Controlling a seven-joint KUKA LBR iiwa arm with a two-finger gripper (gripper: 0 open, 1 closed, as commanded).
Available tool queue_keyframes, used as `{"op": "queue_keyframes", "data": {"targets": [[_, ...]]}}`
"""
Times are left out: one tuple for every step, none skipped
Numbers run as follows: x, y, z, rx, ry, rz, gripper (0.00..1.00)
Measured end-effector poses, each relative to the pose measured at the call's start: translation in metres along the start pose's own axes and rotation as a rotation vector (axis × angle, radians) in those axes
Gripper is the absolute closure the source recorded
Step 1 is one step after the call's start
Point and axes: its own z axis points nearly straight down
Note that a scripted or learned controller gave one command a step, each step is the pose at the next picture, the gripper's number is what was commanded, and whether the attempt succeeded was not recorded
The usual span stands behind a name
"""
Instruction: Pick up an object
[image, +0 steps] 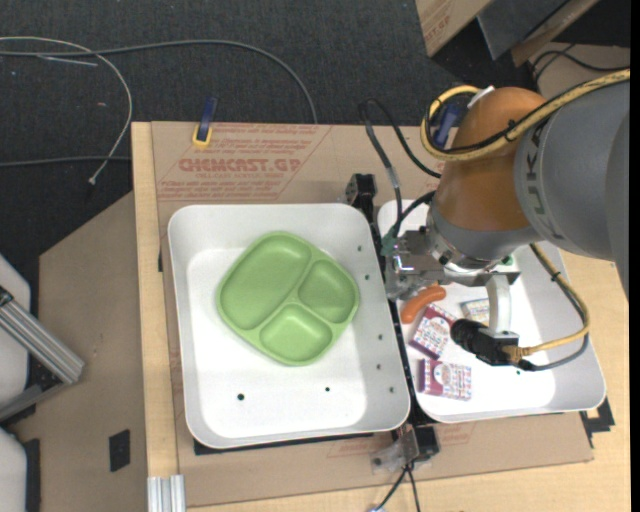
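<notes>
Grey arm with orange band reaches in from table's right edge. Gripper (425, 262) low over near-left part of right shallow white bin (590, 385); how far open, cannot tell, and nothing seen in its hold. Small orange elongated piece (425, 300) lies just below gripper in that bin. Purple-and-white printed packet (430, 332) beside it, second similar packet (445, 378) nearer table's front edge. Light green three-compartment plastic plate (288, 297) lies flat, mid left shallow white bin (260, 395).
</notes>
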Motion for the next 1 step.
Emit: {"op": "queue_keyframes", "data": {"targets": [[0.0541,-0.0133,-0.0141,-0.004,-0.002,0.001,1.00]]}}
